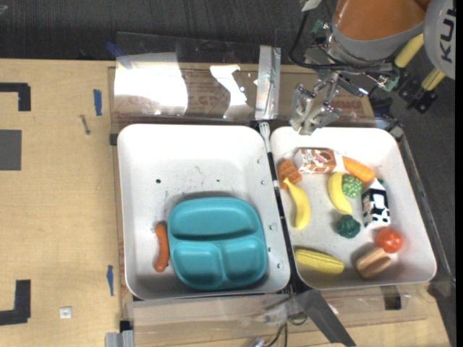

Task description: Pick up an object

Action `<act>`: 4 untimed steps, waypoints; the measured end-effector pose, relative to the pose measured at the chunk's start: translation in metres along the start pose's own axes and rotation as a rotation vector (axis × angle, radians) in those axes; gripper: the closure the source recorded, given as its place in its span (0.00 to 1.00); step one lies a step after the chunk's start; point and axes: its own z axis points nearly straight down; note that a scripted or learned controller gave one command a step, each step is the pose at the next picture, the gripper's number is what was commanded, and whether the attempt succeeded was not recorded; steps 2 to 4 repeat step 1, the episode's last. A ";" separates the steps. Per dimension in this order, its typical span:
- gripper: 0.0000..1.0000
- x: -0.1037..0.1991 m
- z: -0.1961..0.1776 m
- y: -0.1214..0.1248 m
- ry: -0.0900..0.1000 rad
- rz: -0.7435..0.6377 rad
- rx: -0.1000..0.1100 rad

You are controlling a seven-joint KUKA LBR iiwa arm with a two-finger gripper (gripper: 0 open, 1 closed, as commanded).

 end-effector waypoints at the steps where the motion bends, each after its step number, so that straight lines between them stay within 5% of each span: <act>1: 1.00 0.003 -0.043 -0.003 -0.001 0.060 0.001; 4: 1.00 0.003 -0.043 -0.003 -0.001 0.060 0.001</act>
